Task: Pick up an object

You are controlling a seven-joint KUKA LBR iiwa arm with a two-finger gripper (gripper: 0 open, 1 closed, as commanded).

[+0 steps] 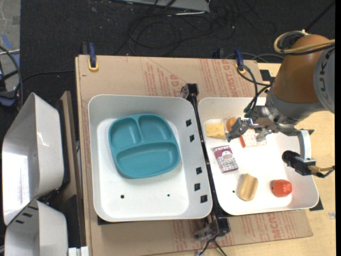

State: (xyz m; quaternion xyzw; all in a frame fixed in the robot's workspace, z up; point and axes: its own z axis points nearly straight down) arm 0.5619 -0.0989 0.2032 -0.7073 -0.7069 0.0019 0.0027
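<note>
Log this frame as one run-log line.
arm over right bin | gripper low beside yellow block | nothing seen held | teal plate in left bin

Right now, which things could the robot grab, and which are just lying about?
For the job, in the right bin:
- tool
- yellow block
- orange ball
- purple card packet
- tan cylinder
- red tomato-like toy

Just lying about:
- teal divided plate in the left bin
- cables on the floor

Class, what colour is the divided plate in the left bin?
Teal blue: the divided plate, seen best in the overhead camera view.
</note>
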